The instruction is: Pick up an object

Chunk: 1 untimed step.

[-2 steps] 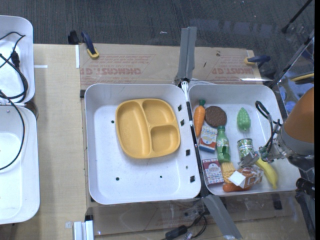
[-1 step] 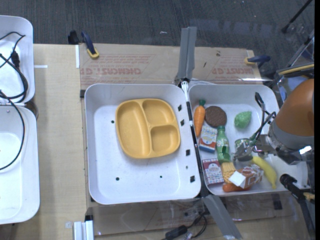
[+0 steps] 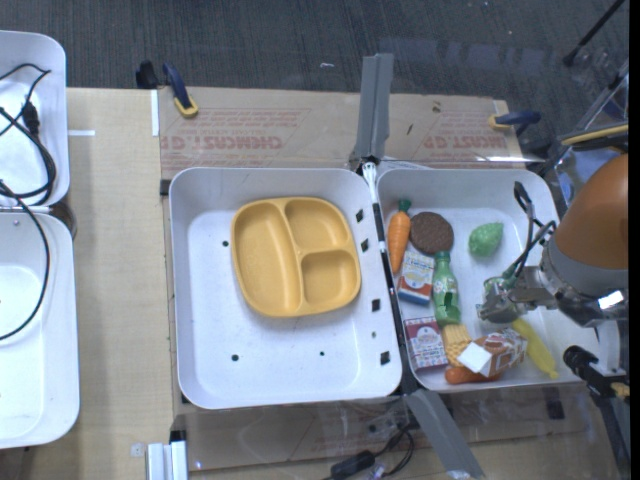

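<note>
Camera view shows the metal two-finger gripper (image 3: 497, 303) low in the right white bin (image 3: 470, 180), its jaws' state impossible to tell, just above the clear-wrapped bread packet (image 3: 492, 354) beside a yellow banana (image 3: 537, 349).

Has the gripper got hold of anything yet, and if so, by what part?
Cannot be told. The gripper is low in the right bin, just above the wrapped bread and beside the banana, but nothing is seen between its fingers.
</note>
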### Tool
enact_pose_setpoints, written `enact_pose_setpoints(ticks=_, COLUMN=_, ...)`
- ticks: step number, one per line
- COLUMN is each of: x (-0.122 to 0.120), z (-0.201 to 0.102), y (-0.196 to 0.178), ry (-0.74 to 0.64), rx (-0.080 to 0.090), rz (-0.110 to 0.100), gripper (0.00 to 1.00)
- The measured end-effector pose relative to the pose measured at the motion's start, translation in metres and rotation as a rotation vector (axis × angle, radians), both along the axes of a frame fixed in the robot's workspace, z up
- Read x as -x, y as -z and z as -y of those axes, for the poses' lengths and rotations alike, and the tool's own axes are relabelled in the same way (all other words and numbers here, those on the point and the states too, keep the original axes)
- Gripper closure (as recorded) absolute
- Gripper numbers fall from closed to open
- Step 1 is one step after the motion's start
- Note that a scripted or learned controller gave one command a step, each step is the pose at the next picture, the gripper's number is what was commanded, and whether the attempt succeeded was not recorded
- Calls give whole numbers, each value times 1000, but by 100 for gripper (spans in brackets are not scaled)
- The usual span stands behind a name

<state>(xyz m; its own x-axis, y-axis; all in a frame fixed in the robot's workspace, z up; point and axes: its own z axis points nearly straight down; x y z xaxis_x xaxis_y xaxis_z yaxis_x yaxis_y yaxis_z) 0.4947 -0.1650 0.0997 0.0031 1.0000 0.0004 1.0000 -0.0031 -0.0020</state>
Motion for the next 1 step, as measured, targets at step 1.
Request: enact_pose_setpoints(ticks=1, x=-23, z=-98, y=-96, ry=20, rx=1, rz=0, gripper=100)
